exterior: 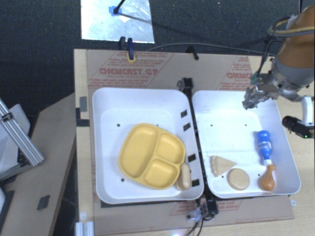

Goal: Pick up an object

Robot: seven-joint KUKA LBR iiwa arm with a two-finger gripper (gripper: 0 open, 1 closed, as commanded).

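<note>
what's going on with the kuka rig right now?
The arm is over the far right corner of the right bin, its gripper above the rim area with nothing visibly between its fingers. Nothing is picked yet. The right bin holds a blue bottle, a tan wedge, a round tan piece and an orange-brown drumstick-shaped toy, all near its front. The left bin holds a yellow divided tray with a small tan piece beside it.

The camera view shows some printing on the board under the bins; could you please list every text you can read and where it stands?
"CHEMCAST GP": red print on the brown board behind the left bin, appearing upside down.
A second red print on the board's far right corner: too blurred to read.
The blue bottle: its label cannot be read.
</note>
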